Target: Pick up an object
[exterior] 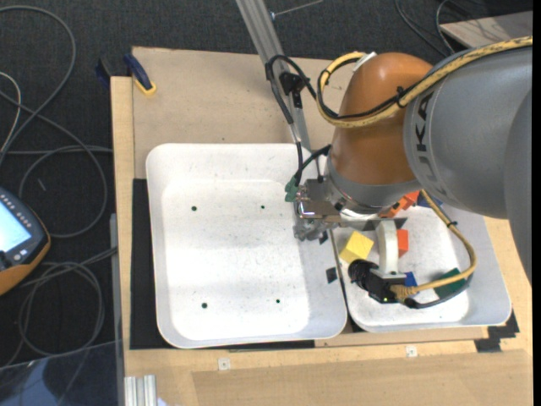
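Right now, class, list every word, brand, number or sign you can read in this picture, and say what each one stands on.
"KU": large dark letters on the grey arm link, cut off by its edge; likely part of a brand name.
Handheld device screen at the left edge: lit, but too blurred to read.
Nothing readable on the white bins or the yellow block.

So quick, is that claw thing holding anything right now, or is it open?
Gripper: it sits low over the inner edge of the right bin, beside the yellow block; whether it is open, shut or holding anything cannot be told.
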`<action>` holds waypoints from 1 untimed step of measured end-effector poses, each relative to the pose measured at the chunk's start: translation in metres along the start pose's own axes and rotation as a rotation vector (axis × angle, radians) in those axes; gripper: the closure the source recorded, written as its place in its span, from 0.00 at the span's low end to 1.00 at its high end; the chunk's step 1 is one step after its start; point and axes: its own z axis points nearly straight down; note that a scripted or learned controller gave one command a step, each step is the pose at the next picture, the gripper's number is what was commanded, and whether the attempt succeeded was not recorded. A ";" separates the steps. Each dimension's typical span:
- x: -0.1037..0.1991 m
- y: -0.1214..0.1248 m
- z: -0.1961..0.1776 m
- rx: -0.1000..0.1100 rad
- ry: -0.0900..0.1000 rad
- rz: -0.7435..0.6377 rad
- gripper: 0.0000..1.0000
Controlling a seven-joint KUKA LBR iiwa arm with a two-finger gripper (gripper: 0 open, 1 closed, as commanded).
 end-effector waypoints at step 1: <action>0.001 0.008 0.000 -0.005 0.000 0.002 1.00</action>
